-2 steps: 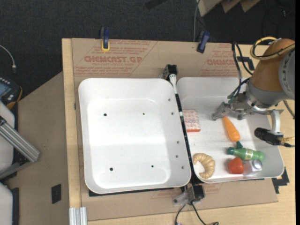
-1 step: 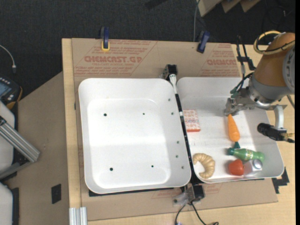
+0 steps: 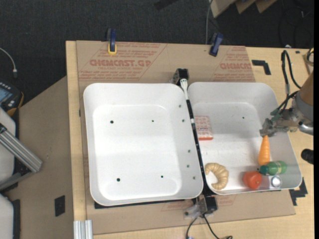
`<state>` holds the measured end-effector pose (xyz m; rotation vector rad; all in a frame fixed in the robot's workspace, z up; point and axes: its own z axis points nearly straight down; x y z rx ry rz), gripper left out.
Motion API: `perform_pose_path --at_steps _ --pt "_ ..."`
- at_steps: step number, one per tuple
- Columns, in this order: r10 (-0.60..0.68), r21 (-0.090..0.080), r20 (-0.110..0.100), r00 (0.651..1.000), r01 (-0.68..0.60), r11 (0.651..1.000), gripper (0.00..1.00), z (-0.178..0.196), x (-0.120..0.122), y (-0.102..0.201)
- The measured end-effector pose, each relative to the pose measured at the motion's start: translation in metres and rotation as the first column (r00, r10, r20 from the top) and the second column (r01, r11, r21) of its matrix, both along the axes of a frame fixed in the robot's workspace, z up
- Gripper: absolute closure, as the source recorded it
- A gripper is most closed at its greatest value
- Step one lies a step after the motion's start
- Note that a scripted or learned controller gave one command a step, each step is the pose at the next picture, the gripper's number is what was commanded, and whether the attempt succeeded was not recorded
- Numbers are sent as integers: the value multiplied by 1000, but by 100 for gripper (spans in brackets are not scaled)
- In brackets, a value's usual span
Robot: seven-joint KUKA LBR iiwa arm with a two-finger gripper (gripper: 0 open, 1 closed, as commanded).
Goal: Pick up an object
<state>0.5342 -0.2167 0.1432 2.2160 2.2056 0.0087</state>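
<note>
Dark carpet is surrounding a bench (image 3: 45,133) on which a brown cardboard sheet (image 3: 149,59) printed with red lettering is lying, held at its far edge by two clamps, one with a yellow tip (image 3: 111,41) and one blue (image 3: 216,44). Two white bins are sitting side by side on the cardboard, their inner rims touching along a dark strip. In the left bin (image 3: 99,148), a few small dark dots are showing on the floor. In the right bin (image 3: 234,103), a small card (image 3: 203,128) with red print is lying against the left wall, its text too small to read. Along the near edge, a pale curled croissant (image 3: 217,175) is resting in the left corner, and a red tomato (image 3: 253,179) is lying well to its right, beside a green item (image 3: 273,168) whose shape is hard to make out; something small and shiny is sitting just below it, blurred. An orange carrot (image 3: 264,150) is lying lengthwise near the right wall, its thick end touching the green item and its thin end pointing toward the gripper (image 3: 271,126). That gripper is hovering just above the carrot's tip, at the right rim, with the arm (image 3: 306,103) being cut off by the picture's edge. Whether it is open or closed cannot be told at this size, and nothing is visibly being held.
</note>
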Motion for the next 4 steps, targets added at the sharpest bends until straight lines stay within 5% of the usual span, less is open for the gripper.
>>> perform_pose_path --at_steps 1,2,3,4 --pt "15 6 3 1000 -15 1000 100 -16 -11 72" --pt "10 10 -11 1000 -10 1000 100 44 -54 137" --pt "20 13 -11 1000 -20 1000 100 41 -19 270" --pt "5 6 -11 1000 -5 1000 100 51 -19 261"
